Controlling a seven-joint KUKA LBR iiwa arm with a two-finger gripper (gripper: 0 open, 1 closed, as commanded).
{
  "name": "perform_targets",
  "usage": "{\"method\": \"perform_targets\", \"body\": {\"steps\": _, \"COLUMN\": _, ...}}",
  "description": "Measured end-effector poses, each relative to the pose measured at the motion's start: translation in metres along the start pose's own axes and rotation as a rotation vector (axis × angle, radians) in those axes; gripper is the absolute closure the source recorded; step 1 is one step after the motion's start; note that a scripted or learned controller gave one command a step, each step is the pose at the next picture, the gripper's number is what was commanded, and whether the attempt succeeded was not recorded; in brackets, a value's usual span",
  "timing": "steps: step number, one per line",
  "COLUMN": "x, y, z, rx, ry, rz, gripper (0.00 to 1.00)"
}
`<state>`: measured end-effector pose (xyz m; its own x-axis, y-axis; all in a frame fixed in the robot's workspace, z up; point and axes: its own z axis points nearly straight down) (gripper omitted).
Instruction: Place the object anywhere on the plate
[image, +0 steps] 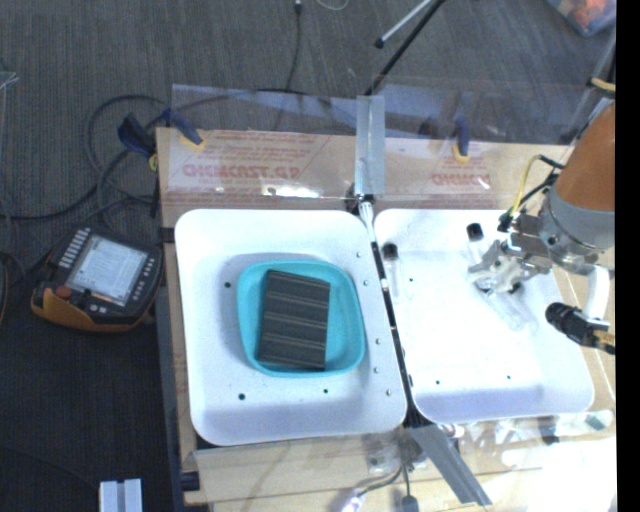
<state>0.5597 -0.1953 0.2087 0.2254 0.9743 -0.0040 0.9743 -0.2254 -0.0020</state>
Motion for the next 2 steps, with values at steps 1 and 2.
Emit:
{"method": "perform_targets", "body": {"steps": 1, "x": 0.000, "y": 0.000, "z": 0.000, "rx": 0.000, "ry": 0.000, "rz": 0.000, "gripper": 0.00}}
{"method": "perform_targets", "body": {"steps": 2, "x": -0.011, "y": -0.016, "z": -0.138, "rx": -0.003, "ry": 0.000, "rz": 0.121, "gripper": 0.00}}
